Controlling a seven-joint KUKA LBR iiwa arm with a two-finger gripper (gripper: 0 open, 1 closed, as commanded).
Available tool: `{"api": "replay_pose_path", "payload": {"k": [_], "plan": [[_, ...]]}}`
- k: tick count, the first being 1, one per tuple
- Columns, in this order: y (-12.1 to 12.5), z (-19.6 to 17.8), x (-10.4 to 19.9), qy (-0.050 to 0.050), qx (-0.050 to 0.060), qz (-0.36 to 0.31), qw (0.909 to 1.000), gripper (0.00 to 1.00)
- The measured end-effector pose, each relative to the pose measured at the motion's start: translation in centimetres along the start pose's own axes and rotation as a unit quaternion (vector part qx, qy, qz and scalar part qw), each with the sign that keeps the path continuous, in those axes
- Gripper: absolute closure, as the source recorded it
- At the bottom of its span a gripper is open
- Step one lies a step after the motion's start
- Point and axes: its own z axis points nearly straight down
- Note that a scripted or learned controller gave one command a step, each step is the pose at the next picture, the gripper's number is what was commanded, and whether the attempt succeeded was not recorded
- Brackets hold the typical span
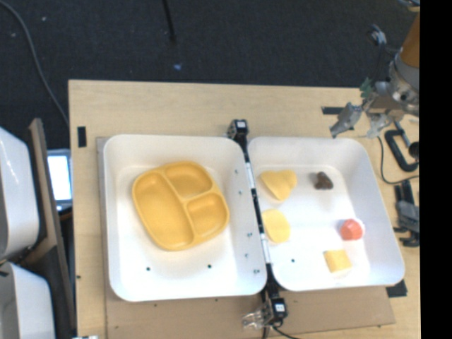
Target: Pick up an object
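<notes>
The right bin [367,162] holds several small objects. A yellow wedge [278,184] lies near its left wall, with a yellow lump [275,226] below it. A small brown piece [323,181] sits toward the far side, a red ball [351,229] toward the right, and a yellow block [337,260] near the front. My gripper [359,124] hangs over the bench just beyond the bin's far right corner, above and apart from all the objects. Its two fingers stand apart, open, with nothing between them.
The left bin [116,189] carries a yellow divided plate [181,203]. A black divider strip [251,203] runs between the two bins. Black clamps and cables [402,182] lie on the bench to the right of the right bin.
</notes>
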Motion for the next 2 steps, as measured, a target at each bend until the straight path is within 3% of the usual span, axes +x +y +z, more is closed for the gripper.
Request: {"api": "replay_pose_path", "payload": {"k": [1, 2], "plan": [[-0.36, -4.93, 6.17, 0.0, -0.001, -0.001, 1.0, 0.0], [-0.42, -4.78, 6.03, 0.0, 0.0, 0.0, 1.0, 0.0]]}}
